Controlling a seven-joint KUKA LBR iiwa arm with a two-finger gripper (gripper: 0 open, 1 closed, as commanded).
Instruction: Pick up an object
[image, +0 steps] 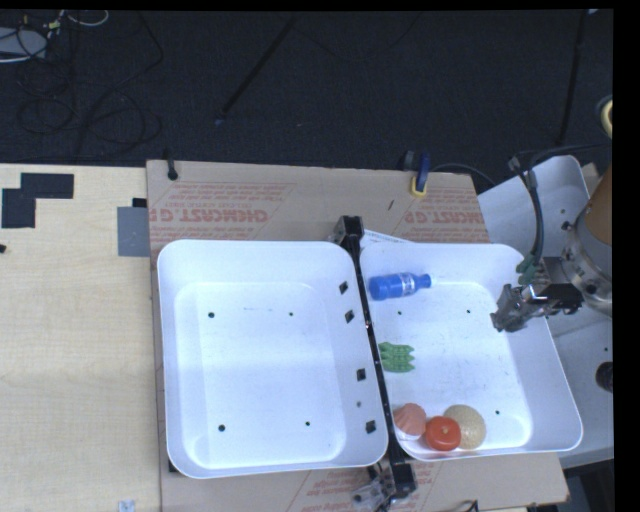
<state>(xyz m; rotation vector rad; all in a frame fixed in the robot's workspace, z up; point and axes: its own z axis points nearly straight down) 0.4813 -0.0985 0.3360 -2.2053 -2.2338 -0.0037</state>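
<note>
Tool (510, 312) over right bin (560, 400) right edge; finger spread unclear; nothing visibly held.

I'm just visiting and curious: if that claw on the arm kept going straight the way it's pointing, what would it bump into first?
The gripper hangs over the right bin's right side, seemingly pointing down and leftward. Going straight on, it would probably meet bare bin floor first; the blue bottle and green object lie farther left. Depth is unclear.
</note>
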